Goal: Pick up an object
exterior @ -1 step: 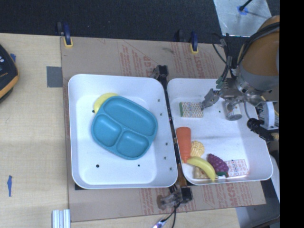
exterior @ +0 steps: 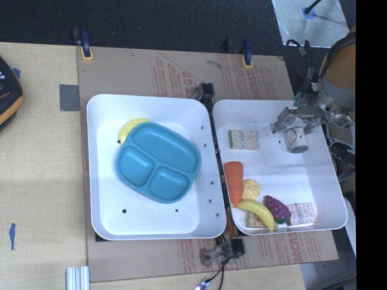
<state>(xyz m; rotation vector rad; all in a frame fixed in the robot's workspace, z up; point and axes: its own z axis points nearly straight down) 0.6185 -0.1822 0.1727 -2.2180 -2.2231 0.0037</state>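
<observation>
Two white bins sit side by side on brown board, far left of the gripper [exterior: 294, 125] a blue tray [exterior: 158, 161]. A small can [exterior: 297, 141] sits right under it (light, hard, maybe slippery). Its fingers look spread, holding nothing; grab the round sides.

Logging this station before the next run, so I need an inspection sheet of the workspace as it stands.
Surface: cardboard-covered bench bearing left bin and right bin.
Job's things: right bin holds small can, patterned packet, carrot, corn, banana, grapes, flat packet.
Clutter: blue divided plate over yellow item, left bin.
Grippers: gripper above the can; grasp unclear.
Cables: wire at front edge.
Surroundings: blue clamps, dark floor.
</observation>
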